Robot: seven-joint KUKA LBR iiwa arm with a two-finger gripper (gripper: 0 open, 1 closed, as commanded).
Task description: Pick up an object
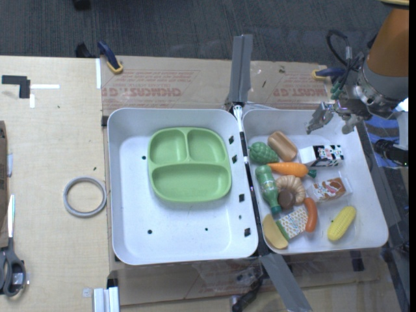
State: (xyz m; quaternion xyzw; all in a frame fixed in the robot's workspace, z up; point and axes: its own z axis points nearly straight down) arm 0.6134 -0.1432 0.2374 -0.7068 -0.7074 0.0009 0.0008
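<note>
Camera view shows the two-finger gripper (334,117), fingers spread and empty, above the right white bin's (377,236) far edge; approach step. Next: descend toward the orange plastic carrot (288,169) mid-bin.

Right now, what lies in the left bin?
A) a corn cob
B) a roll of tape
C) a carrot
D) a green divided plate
D: the green plate lies in the left bin; the carrot and corn lie in the right bin, the tape roll on the bench.
</note>
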